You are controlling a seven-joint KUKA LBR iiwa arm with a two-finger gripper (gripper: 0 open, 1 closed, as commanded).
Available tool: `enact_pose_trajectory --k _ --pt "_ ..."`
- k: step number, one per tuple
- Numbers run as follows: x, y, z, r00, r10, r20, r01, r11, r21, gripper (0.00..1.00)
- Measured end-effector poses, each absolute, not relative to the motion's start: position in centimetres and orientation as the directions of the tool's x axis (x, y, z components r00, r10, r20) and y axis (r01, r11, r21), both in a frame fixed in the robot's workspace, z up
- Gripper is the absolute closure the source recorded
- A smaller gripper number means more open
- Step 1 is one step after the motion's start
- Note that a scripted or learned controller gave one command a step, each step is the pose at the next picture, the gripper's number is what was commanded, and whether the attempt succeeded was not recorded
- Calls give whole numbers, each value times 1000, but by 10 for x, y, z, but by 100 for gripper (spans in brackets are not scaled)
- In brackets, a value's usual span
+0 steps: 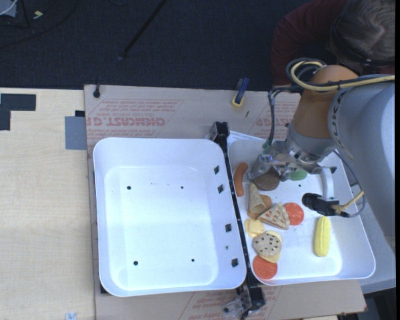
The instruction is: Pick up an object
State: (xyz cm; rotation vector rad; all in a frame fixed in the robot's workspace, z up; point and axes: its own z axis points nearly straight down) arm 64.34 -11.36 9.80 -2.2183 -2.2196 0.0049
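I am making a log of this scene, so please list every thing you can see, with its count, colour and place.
Bins: 2, white, side by side on the bench; left bin, right bin.
Corn cob: 1, yellow, right bin, right side.
Cookie: 1, tan with dark chips, right bin, near front.
Round slices: 2, red; one mid-bin, one at the front edge.
Pizza wedge: 1, yellow-orange, mid-bin.
Sausage: 1, orange, by the right bin's left wall.
Clip: 1, blue and yellow, on the board behind the bins.
Arm: 1, grey with orange band, from the right.
Claw: 1, dark, over the right bin's back part.
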Motion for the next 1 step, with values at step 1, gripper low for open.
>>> enact_pose_trajectory --k 1 --pt "645 -48 193 -4 1000 2 1000 4 3 100"
